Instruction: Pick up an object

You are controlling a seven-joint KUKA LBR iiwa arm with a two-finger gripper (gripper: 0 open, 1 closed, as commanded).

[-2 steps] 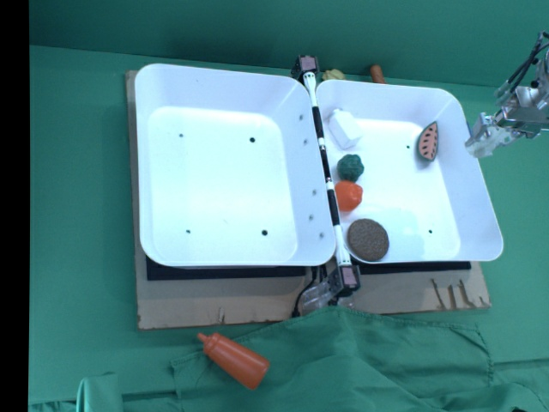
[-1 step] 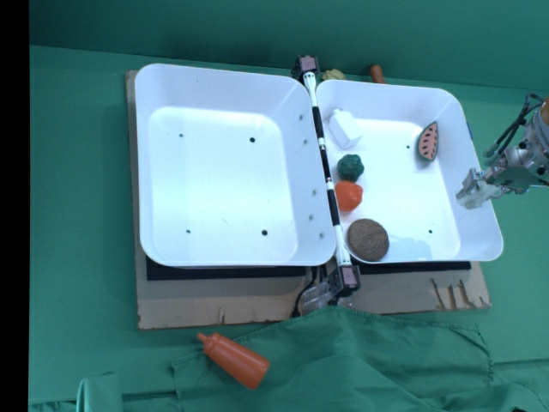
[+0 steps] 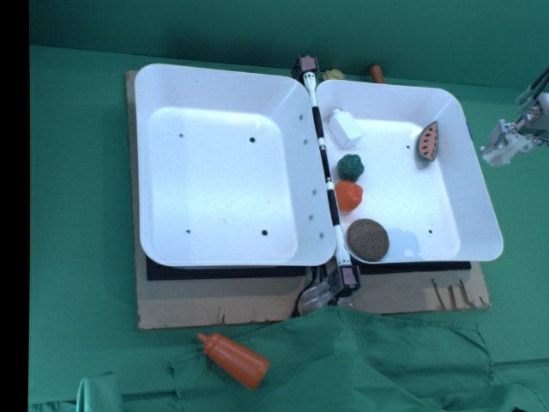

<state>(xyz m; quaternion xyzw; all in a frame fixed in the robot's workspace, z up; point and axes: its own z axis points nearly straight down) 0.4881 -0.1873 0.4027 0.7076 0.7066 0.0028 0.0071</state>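
Claw at three o'clock, outside the right bin.
I cannot tell its state; the arm is cut off at the frame edge. A brown disc, orange piece, green lump, white block and watermelon slice lie inside, on the green-draped table.

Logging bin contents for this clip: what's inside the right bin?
The right bin holds a white block, green piece, orange piece, brown disc and watermelon slice. Nothing visibly covered.

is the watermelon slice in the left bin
No, the watermelon slice lies in the right bin, near its far right wall.
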